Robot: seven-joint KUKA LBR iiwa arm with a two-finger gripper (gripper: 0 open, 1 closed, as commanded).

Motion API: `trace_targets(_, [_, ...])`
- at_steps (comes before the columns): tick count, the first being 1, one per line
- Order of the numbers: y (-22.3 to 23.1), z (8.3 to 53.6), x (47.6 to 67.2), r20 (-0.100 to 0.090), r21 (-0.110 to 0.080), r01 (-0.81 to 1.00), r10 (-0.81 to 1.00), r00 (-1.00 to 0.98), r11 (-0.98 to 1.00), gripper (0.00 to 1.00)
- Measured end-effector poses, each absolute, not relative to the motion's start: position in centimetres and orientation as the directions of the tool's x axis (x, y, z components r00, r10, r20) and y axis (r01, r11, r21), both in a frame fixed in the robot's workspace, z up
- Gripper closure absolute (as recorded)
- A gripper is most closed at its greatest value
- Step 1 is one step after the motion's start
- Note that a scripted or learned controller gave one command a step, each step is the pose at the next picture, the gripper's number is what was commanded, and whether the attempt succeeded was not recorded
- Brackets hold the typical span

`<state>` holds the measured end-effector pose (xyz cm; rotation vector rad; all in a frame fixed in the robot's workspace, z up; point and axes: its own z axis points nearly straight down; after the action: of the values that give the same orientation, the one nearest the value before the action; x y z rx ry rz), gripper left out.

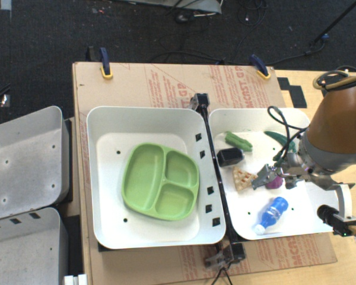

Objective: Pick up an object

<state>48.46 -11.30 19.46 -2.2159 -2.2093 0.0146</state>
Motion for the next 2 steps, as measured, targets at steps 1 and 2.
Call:
trace_targets(1, [-11.3,20.2,48.8,0.0,-0.002,1.0,1.0,0.0,0.0,0.0])
trace_targets(2, [-11.3,15.9,48.7,0.001,-0.003,1.0,1.0,0.002,-0.002,0.0])
